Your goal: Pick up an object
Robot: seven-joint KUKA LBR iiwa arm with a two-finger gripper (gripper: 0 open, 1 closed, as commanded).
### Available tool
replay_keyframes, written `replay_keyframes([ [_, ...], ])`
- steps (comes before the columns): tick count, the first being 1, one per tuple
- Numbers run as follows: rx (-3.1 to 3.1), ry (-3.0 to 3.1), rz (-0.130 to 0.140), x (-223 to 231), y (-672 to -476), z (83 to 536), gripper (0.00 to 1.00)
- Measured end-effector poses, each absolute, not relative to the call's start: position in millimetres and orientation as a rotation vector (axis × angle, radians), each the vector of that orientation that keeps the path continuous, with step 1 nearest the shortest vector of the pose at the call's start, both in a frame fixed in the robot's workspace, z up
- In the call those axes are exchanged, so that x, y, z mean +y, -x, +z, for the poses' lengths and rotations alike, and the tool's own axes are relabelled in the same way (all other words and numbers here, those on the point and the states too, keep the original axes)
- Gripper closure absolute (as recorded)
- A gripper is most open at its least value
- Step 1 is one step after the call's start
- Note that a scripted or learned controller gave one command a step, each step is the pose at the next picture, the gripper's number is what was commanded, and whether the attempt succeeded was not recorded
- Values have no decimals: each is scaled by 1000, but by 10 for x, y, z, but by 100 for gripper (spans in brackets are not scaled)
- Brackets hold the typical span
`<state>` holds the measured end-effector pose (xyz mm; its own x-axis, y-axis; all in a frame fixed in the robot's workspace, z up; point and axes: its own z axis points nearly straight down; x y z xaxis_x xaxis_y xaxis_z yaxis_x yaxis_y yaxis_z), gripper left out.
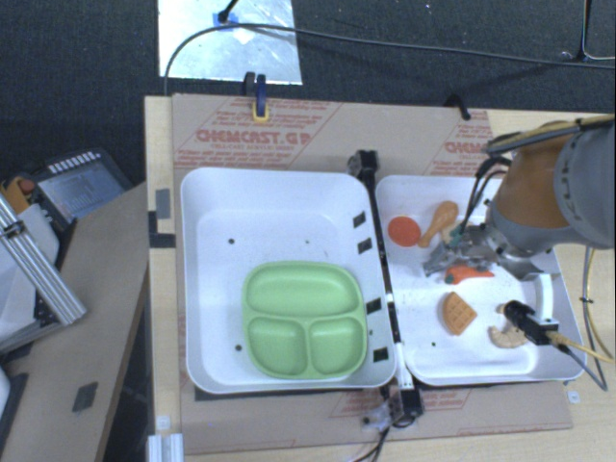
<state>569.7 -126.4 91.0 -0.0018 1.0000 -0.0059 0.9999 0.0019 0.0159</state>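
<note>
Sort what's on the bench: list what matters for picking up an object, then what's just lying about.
For the job:
gripper
carrot
red disc
drumstick
waffle
curved brown piece
right bin

Lying about:
green divided plate
left bin

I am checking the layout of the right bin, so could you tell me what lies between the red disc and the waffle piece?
In the camera view, only bare white bin floor lies between the red disc and the waffle piece.
</note>
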Motion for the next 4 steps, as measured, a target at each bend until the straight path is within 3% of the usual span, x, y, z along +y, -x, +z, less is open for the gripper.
replay_keyframes([
  [1, 2202, -2198, 21, -1287, -5737, 1063, 100],
  [2, 2221, -2214, 5, -1381, -5769, 1659, 100],
  [3, 2221, -2212, 6, -1386, -5787, 2203, 100],
  [4, 2231, -2213, 1, -867, -5667, 2109, 100],
])
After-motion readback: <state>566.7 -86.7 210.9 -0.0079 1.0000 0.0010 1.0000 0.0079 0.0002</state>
